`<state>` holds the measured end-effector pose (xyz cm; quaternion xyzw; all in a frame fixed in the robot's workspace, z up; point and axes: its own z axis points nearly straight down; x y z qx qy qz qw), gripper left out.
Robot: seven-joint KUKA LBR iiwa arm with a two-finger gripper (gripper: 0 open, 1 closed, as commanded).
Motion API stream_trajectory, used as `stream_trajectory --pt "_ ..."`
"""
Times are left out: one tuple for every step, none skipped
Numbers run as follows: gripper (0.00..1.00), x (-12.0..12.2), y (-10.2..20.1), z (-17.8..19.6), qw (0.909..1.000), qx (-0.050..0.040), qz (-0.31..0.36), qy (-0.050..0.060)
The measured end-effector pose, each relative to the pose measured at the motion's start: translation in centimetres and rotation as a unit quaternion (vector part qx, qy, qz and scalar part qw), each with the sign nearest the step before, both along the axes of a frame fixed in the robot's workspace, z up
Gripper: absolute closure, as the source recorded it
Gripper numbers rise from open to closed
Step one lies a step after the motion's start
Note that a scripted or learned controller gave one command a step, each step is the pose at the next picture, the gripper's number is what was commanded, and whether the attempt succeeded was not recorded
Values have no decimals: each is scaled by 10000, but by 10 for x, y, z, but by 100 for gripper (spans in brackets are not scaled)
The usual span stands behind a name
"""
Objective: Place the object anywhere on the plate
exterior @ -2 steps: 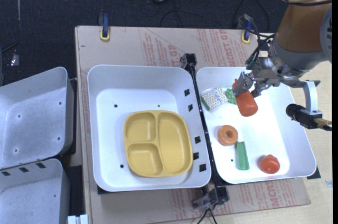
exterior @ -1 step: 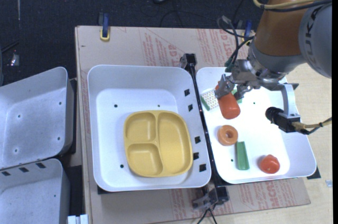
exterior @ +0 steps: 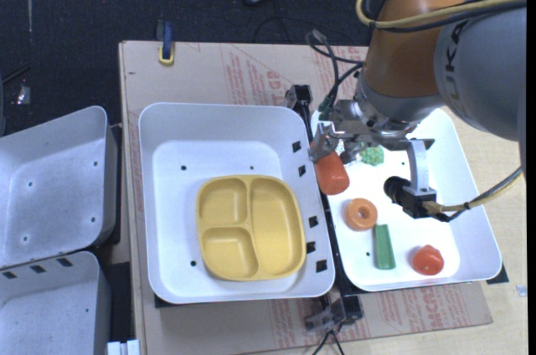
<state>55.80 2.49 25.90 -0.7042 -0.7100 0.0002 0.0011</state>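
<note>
The gripper (exterior: 328,146) hangs over the seam between the two bins, its metal fingers clenched on a glossy orange-red, carrot-like cylinder (exterior: 332,173) that tilts down and rightward, lifted above the right bin's left rim. Above it bulks the arm (exterior: 435,43), smooth grey with a rounded orange band, cables looping beside it.

The left bin (exterior: 226,131) is a shallow white plastic tray with rounded corners; in its near half lies the yellow plate (exterior: 249,228), a matte, rounded-rectangle dish split into three compartments. The carrot piece sits just right of and beyond the plate, apart from it.

In the right bin (exterior: 469,177): a flat green stick (exterior: 383,246), an orange ring (exterior: 362,213), a small red tomato-like lump (exterior: 427,259), and a bumpy green cluster (exterior: 369,154).
</note>
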Motion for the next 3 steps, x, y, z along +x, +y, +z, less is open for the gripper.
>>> stream_trajectory --pt "100 -22 40 -9 10000 -4 -8 10" --pt "100 -40 89 -5 10000 1 3 5" --pt "0 -39 86 -5 10000 -6 -31 0"
